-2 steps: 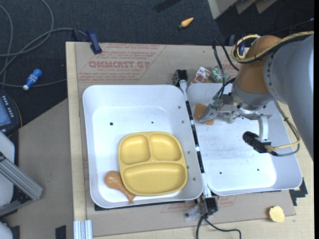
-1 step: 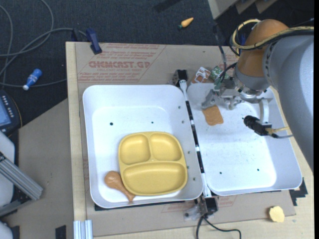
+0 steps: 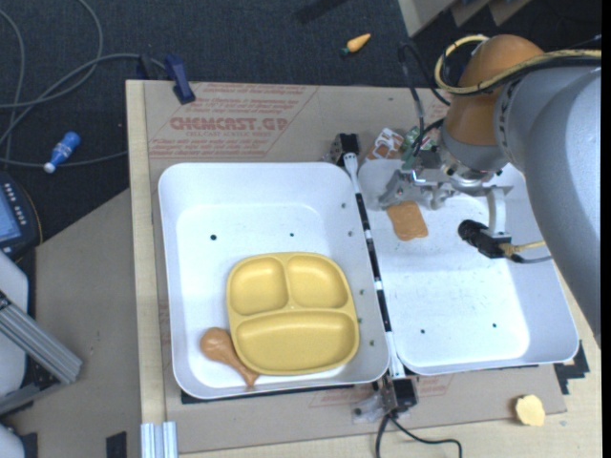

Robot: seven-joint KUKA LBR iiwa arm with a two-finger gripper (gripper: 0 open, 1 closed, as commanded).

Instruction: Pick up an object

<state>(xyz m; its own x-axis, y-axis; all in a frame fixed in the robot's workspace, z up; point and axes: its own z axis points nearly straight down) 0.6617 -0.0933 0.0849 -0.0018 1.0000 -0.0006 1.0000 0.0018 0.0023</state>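
Two shallow white bins sit side by side on a cardboard-topped bench (image 3: 239, 113). At the right bin's (image 3: 477, 332) far left corner, the metal gripper (image 3: 417, 191) hovers just over a flat tan toast-shaped piece (image 3: 409, 222); whether it grips it, I cannot tell. A yellow divided plastic plate (image 3: 289, 311) fills the left bin's (image 3: 191, 208) near edge.

Divided plate (image 3: 291, 313) in left bin (image 3: 191, 198)

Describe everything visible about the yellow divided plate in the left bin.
The yellow divided plate is a rounded-square tray, apparently matte plastic, with three compartments: two small ones at the far side, one wide one nearest the camera. It lies flat and upright in the near half of the left bin. An orange spoon-like piece lies against its near-left corner, its end seemingly tucked under the rim.
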